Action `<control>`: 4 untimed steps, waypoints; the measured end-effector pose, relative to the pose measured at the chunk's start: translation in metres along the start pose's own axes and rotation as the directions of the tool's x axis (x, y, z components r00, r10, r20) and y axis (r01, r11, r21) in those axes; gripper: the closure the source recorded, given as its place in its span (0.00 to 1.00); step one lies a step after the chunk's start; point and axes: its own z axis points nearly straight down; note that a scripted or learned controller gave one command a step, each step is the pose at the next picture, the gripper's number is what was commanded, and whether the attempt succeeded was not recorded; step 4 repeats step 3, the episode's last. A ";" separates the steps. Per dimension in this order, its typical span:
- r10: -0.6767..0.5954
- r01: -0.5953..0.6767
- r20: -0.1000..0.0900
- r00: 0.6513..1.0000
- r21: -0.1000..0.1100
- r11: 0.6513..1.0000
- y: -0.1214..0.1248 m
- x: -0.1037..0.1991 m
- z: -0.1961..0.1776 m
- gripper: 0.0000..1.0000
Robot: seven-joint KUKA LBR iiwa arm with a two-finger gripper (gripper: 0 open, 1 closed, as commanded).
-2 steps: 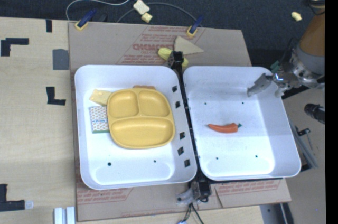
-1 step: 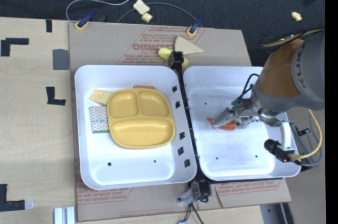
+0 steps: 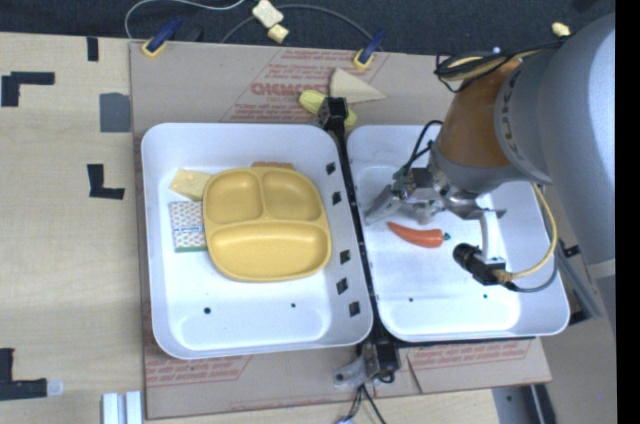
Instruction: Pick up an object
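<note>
- Camera view: the carrot (image 3: 416, 234), small, orange-red and smooth, lies flat in the right bin (image 3: 450, 312), just below the pincer (image 3: 385, 203).
- I cannot tell if the pincer is apart or together; it is grey metal and sits low over the bin floor.
- To grab well, I think the pincer should move a bit toward the carrot, straddle its thin middle, then squeeze gently, as it looks slippery.
- Far off to the pincer's left, in the left bin (image 3: 250, 322), sits a yellow plastic tray (image 3: 268, 222) with three dips.
</note>
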 end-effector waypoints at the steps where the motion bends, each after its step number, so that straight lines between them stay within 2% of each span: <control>1: 0.004 -0.004 0.000 1.000 -0.006 1.000 -0.026 -0.020 -0.002 0.00; 2: 0.004 -0.004 0.003 1.000 -0.008 1.000 -0.042 -0.016 -0.002 0.00; 3: 0.005 -0.005 0.004 1.000 -0.008 1.000 -0.042 -0.017 -0.012 1.00; 4: 0.005 -0.005 0.004 1.000 -0.008 1.000 -0.042 -0.017 -0.012 1.00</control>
